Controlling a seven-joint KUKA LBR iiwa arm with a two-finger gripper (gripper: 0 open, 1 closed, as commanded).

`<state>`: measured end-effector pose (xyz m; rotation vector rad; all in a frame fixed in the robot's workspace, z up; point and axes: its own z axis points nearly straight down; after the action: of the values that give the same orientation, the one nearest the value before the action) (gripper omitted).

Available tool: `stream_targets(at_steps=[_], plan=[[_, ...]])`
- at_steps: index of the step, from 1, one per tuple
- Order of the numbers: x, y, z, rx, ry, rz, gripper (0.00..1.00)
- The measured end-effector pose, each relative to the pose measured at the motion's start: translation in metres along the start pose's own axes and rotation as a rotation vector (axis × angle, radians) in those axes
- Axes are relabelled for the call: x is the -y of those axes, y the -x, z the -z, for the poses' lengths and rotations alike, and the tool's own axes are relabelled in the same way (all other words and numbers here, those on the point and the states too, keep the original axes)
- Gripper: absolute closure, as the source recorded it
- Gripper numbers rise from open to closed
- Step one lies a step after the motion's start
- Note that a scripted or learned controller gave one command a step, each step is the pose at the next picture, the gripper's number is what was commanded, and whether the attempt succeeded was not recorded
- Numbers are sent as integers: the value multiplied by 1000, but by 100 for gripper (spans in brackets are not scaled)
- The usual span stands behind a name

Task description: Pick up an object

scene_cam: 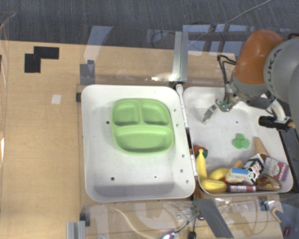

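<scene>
1. The arm point(276, 63) reaches in from the right and hangs over the far part of the right bin point(209, 96), well apart from the clutter at that bin's near edge.
2. The gripper point(209, 113) sits above a bare stretch of the bin floor. Nothing shows between its tips, and whether it is open or closed cannot be told from this slant.
3. Likely reason for the pose: it is high and off to one side, so it seems to be between tries or lining up, not yet over any item.
4. The right bin holds the things to pick:
   - a small green toy point(241, 142) alone near the middle;
   - a banana point(201, 163) along the left wall;
   - a yellow piece point(215, 180) in the near corner;
   - a small carton point(254, 168) and other packets bunched at the near right.
5. The left bin point(97, 148) holds a green divided plate point(142, 125), its three sections bare.
6. Judged from this, the lone green toy looks the easiest target, since nothing crowds it.
</scene>
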<state>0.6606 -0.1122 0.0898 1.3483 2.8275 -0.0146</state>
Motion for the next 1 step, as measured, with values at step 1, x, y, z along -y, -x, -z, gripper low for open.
stream_targets(at_steps=[1], plan=[[-7, -2, 12, -1, 14, 6, 100]])
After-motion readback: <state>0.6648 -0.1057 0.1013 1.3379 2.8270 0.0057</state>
